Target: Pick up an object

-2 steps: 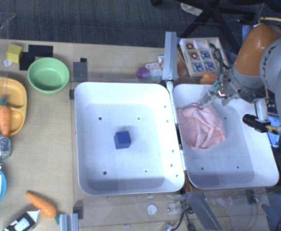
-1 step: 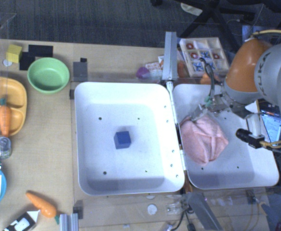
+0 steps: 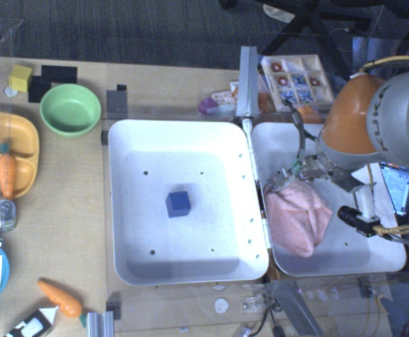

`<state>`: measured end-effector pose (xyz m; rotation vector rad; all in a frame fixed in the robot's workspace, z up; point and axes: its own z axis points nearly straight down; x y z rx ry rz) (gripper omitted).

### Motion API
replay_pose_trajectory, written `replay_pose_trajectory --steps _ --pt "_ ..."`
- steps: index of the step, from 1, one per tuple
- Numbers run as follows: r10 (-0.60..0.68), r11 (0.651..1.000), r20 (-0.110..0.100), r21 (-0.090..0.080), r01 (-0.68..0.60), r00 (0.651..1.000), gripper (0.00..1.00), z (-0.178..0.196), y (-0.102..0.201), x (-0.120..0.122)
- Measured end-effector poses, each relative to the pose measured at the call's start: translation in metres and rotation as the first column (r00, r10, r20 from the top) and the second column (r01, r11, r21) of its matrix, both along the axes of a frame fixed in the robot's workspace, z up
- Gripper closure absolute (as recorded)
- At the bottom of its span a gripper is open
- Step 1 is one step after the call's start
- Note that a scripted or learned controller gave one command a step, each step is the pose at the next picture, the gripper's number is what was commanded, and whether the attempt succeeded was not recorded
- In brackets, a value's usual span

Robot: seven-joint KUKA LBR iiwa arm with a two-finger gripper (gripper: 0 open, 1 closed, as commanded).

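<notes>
Pink cloth (image 3: 299,215) bunched at right bin's (image 3: 372,262) left wall, gripper (image 3: 293,176) at its top edge; can't tell its state. Soft, light, floppy: pinch a raised fold, probably.

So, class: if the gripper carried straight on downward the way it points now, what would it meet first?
Most likely the crumpled pink cloth in the right white bin, which lies just below the gripper; depth is hard to judge from this slanted view.
</notes>
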<state>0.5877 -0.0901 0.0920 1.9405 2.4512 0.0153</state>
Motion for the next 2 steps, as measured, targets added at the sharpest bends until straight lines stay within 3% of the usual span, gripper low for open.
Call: replay_pose_trajectory --steps 1,2 --pt "0.003 1.0 0.005 0.002 -0.003 1.0 1.0 0.012 0.002 0.002" --pt "0.307 0.952 -0.01 -0.001 -0.307 0.952 1.0 0.094 0.026 0.063"
